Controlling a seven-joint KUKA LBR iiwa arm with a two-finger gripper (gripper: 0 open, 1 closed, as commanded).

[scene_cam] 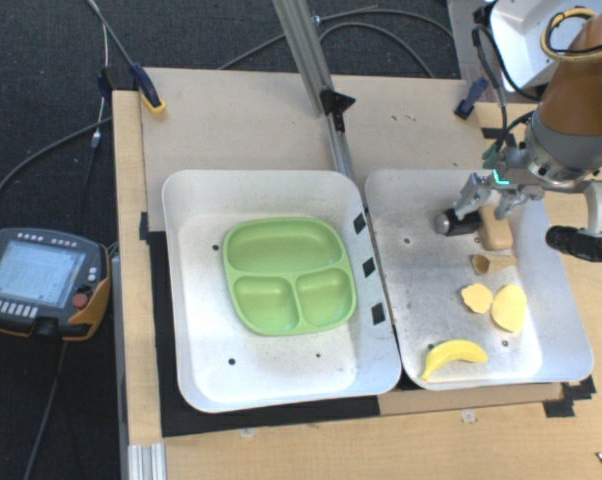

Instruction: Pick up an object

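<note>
While gripper (473, 206) hovers, curved glossy banana (453, 356), speckled white bin (421, 298)

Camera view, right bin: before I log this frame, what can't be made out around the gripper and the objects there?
- Gripper: too small and blurred to tell its state.
- Tan block: partly covered by the gripper; contact cannot be told.
- Small tan piece: too small to identify.
- Two pale yellow pieces: shape unclear; whether they touch is unclear.
- Arm: cut off by the right edge.
</note>
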